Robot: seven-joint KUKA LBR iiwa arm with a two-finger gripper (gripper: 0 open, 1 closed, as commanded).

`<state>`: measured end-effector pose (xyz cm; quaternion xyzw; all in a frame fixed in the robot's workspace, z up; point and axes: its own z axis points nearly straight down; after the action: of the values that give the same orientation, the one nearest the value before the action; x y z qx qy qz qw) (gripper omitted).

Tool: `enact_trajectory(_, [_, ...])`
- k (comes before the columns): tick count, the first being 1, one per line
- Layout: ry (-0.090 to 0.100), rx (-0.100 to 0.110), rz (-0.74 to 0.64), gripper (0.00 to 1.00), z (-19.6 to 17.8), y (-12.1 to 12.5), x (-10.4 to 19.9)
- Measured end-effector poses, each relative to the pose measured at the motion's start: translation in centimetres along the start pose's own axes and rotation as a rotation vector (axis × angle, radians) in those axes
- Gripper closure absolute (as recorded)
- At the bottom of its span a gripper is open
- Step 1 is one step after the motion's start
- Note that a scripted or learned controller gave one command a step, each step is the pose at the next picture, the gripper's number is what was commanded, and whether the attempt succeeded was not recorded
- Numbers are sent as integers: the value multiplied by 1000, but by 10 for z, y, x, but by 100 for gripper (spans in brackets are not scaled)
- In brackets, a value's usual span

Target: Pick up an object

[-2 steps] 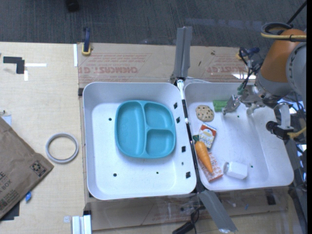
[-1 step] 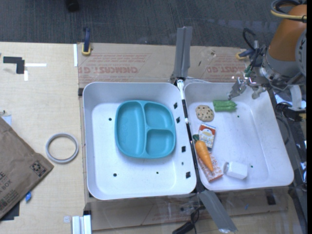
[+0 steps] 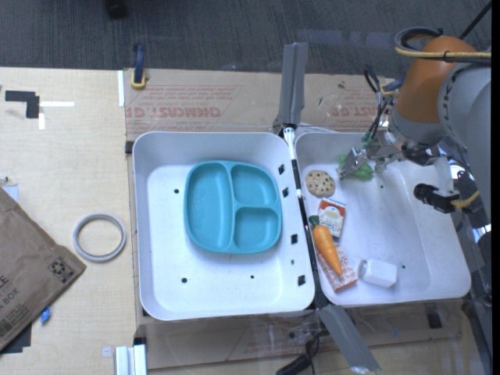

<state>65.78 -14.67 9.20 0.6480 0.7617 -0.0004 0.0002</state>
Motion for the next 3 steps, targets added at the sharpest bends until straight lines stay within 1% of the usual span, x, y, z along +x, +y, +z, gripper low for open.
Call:
enact_trajectory(1, [-2,-3,0,100,-11,1,-1])
enact_trajectory(2, [-1,-1,175,100,-154,-1,-10])
enact_trajectory(3, [0,1,17,100,-111,8,49])
